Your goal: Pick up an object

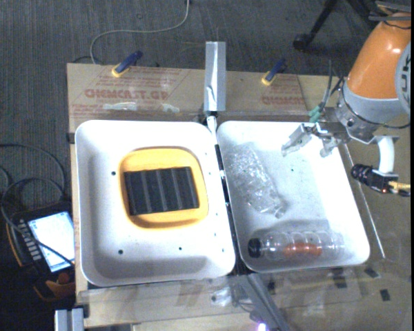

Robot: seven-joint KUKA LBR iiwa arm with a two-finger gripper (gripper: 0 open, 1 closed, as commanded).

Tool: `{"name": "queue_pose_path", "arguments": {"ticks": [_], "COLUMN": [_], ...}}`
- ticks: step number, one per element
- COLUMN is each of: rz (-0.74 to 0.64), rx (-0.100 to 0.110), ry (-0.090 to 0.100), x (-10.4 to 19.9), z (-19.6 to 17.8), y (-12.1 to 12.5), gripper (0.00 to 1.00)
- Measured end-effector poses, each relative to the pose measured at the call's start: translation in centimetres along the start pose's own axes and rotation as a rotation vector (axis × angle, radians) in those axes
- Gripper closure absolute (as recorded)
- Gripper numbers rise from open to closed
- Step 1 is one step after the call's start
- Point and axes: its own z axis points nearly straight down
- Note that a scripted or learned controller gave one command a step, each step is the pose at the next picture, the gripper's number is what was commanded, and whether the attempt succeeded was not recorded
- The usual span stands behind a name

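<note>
The two-finger metal gripper [309, 138] is seen with jaws spread wide, nothing held. A crumpled clear plastic bag [254, 178] is seen below-left of the jaws. A clear plastic bottle with a black cap [297, 245] is seen farther below.

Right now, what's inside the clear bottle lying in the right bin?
Through the bottle wall you can see something orange-red along its middle, near the front of the right bin. What it is stays unclear; glare and the plastic blur it.
</note>
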Motion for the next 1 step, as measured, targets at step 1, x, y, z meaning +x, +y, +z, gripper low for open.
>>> {"name": "queue_pose_path", "arguments": {"ticks": [1], "rz": [0.03], "rx": [0.002], "ry": [0.0], "x": [2.31], "z": [4.6], "y": [-7.53], "gripper": [0.0]}}
